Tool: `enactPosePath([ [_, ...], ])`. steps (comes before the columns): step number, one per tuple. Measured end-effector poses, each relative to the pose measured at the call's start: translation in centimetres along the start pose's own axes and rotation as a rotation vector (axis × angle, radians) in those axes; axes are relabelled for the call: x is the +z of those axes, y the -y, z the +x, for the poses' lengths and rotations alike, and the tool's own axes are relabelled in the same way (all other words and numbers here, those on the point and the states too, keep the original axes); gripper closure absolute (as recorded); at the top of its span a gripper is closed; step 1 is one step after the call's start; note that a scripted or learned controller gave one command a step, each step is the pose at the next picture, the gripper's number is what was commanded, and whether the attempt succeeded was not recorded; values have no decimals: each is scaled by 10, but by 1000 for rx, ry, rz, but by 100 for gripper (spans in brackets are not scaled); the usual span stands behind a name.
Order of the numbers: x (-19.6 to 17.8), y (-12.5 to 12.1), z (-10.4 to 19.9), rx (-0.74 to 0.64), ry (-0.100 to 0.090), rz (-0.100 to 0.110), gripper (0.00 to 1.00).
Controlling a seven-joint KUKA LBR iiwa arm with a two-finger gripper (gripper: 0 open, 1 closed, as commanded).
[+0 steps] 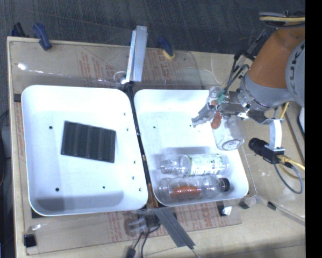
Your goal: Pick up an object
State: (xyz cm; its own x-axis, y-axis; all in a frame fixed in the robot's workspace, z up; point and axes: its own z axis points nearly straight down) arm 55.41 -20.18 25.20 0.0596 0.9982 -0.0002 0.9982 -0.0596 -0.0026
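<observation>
My gripper (209, 116) hangs over the far right part of the right bin (166, 104), reaching in from the right. A clear plastic cup (228, 135) sits tilted just right of and below the gripper, overlapping the bin's right rim; whether it is gripped is hidden. Two clear plastic bottles lie side by side at the bin's near end: one with a pale label (194, 164), and one with a reddish label and a dark cap (193, 187). A black ridged rectangular pad (88, 141) lies flat in the left bin (37, 106).
A metal bar (136, 55) stands upright at the far end of the divide between the bins. Blue clamps (42, 36) hold the board's far edge. Clear sheeting covers the bench around the bins.
</observation>
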Motion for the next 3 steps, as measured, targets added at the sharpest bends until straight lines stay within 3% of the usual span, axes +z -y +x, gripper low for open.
enactPosePath([
  [1, 119, -3, -3, -116, -2, 5, 0],
  [2, 109, 15, 37, -144, -2, 4, 0],
  [3, 156, -10, 1, -206, 1, -7, 0],
])
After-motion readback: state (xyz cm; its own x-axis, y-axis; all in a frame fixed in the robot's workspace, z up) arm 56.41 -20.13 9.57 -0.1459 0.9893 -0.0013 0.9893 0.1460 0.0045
